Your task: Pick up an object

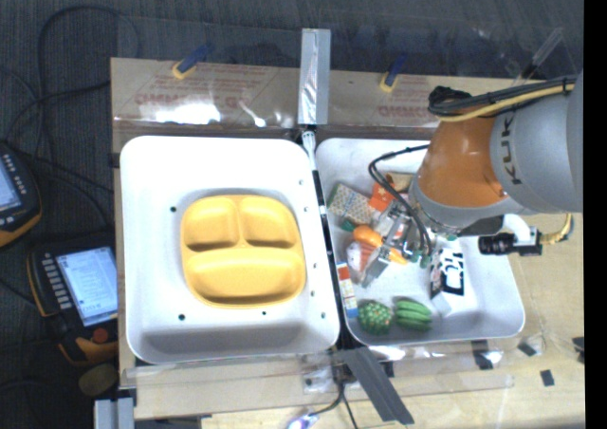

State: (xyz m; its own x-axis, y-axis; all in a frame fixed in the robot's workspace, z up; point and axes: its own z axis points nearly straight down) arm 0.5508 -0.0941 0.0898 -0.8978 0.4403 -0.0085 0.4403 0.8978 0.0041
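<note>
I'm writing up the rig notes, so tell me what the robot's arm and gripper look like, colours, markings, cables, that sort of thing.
The arm is a thick, rounded grey body with dark KUKA lettering on its side. Below that sits a broad orange band. Black and yellowish cables run along its top, and a thin black cable loops beside the orange section. The gripper is a small metallic assembly, too cluttered to describe in detail.

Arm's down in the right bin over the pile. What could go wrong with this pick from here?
1. The gripper sits in a tight clutter around the orange item; it may catch two things or just shove them.
2. The pile lies close to the right bin wall by the divider, so a finger could strike the rim.
3. The green toys lie near the front; a push could scatter them.
</note>
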